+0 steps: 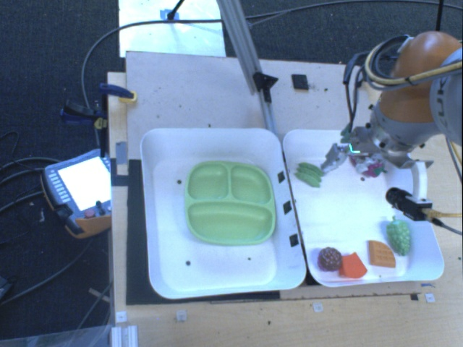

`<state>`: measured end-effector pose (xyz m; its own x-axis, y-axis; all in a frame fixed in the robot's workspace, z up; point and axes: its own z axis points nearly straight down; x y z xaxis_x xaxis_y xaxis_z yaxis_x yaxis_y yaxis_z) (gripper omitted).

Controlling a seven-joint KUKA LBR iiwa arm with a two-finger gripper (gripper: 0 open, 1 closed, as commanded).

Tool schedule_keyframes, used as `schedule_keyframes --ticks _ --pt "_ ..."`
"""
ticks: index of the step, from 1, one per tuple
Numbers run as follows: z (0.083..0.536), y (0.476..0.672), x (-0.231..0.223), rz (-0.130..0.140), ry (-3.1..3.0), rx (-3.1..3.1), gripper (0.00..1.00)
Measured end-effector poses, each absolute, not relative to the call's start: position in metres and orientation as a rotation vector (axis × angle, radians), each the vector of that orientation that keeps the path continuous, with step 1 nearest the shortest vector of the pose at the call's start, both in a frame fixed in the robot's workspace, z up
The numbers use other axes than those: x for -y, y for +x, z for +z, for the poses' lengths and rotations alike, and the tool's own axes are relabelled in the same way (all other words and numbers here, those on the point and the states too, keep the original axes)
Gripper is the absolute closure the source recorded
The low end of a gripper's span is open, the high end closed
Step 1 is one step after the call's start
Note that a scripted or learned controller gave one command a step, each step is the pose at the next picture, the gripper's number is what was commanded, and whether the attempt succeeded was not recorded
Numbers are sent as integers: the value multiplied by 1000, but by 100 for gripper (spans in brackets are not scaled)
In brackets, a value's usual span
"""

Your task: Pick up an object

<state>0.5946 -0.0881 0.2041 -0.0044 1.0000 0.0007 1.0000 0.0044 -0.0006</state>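
Two white bins: the left bin holds one green plate; the right bin holds five toy foods. The gripper hovers beside a green pod; jaw state unclear.

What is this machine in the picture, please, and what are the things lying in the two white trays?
You are looking down at a slant from one fixed camera above a bench. The grey machine with the orange band is a robot arm, reaching in from the right of the picture. At its end is a pincer for picking things up.

Two shallow white bins sit side by side. The left bin holds a green divided plate. The right bin holds toy food: a green piece next to the pincer, a bumpy green piece, a tan wedge, an orange piece and a dark red ball.

I cannot see anything held in the pincer.
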Motion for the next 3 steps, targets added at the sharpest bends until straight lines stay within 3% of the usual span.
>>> schedule_keyframes --ticks 1,3 --pt "205 595 88 -3 -2217 2227 0" --pt "118 587 88 2 -2220 2221 0"
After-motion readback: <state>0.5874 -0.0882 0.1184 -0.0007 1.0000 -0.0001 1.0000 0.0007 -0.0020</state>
